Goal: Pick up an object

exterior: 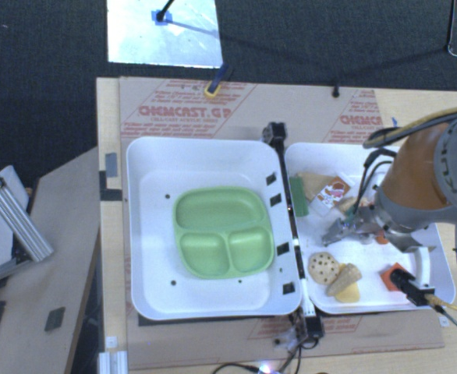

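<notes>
Grey arm (456, 170) with a broad orange band (414, 174) — black cables looping alongside — small metallic pincer (336, 234).

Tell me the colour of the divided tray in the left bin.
Pale green: the divided tray shows plainly in the camera view, lying in the white left bin.

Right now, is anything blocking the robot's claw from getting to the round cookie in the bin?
Nothing visible is. The gripper hangs in the right bin just above the cookie, with bare white floor between them. The wedge-shaped piece lies beside the cookie, not over it.

camera: one, fixed | above bench (174, 107) | slanted downward | both bins (147, 209) in frame
</notes>
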You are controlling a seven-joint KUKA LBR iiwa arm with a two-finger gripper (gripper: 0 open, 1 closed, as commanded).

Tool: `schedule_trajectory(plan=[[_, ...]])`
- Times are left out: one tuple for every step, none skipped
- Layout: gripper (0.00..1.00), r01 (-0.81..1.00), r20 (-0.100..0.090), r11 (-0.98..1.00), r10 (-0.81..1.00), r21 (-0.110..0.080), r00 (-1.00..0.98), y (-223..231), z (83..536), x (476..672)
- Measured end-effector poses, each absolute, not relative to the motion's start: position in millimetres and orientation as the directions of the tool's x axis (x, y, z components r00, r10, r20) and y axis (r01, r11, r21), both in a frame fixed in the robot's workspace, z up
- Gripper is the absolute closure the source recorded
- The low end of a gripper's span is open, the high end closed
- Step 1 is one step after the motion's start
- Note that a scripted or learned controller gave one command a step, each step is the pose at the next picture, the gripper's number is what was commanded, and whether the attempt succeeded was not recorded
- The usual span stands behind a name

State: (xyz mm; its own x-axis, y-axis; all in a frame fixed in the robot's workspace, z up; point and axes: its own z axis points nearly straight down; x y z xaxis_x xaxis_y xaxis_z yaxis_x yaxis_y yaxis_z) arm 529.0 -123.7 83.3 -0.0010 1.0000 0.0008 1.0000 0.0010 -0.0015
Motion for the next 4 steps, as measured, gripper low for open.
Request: schedule_trajectory(plan=[[1.00,1.000,0.000,0.001,1.000,0.002,-0.001,-124,95,530.1],[1.00,1.000,-0.001,0.004,1.000,0.004,-0.004,-120,140,526.3],[1.00,1.000,-0.001,0.004,1.000,0.006,-0.004,-117,186,522.3],[1.00,1.000,-0.001,0.005,1.000,0.006,-0.005,-117,227,524.0]])
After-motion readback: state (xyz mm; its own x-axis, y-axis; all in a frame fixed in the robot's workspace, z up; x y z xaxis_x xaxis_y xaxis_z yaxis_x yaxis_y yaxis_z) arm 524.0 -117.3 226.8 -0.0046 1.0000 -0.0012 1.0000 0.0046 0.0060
